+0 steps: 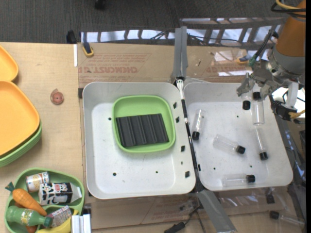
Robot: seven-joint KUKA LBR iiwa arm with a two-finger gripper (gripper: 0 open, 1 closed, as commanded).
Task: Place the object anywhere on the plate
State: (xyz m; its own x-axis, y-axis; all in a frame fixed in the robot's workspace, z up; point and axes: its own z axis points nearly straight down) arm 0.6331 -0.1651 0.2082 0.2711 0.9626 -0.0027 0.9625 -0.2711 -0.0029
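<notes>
The hand (pixel 256 92) grips 1 clear tube (pixel 257 113) above the right bin (pixel 284 171) — far from the green plate (pixel 121 108). Its hold looks slight — a quick swing could drop it.

Grey arm (pixel 284 62), orange band, yellow cable loop on top

Matt green plate (pixel 143 106), clear glossy plastic tubes (pixel 229 145)

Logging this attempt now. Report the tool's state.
Tool: above the right bin, a clear tube hanging from it, apparently held.
</notes>
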